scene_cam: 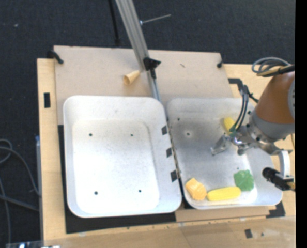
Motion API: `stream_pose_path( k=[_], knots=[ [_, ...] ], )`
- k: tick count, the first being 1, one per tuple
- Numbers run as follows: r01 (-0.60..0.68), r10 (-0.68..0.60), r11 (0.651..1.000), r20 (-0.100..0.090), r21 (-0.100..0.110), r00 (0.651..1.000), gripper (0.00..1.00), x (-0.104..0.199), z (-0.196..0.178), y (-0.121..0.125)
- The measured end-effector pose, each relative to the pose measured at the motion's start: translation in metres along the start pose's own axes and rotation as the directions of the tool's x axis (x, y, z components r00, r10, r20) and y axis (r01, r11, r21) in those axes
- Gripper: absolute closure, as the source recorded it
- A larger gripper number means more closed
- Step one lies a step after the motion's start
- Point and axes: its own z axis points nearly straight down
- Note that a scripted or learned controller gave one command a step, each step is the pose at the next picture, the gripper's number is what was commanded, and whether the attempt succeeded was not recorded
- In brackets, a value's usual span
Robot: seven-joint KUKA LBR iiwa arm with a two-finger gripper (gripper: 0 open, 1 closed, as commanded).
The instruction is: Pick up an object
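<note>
— Where's the arm just now?

— Reaching in over the right bin, with the gripper low above the bin's middle. I cannot tell how it is set; it's too small and dark from here.

— And the things to pick?

— A small yellow piece lies just beside the gripper, toward the bin's far edge. Along the near edge sit an orange-yellow block, a long yellow object touching it, and a green lump near the near right corner.

— Anything else?

— The left bin, and a tan cone on the bench's far side.
</note>
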Motion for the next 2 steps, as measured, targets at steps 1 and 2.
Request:
stream_pose_path(
  k=[1,2],
  knots=[
    [-0.001,0.001,1.000,0.001,-0.003,1.000,0.00,-0.001,0.039,0.000],
    [-0.007,0.007,1.000,0.002,-0.010,1.000,1.00,-0.002,0.026,0.002]
  ],
)
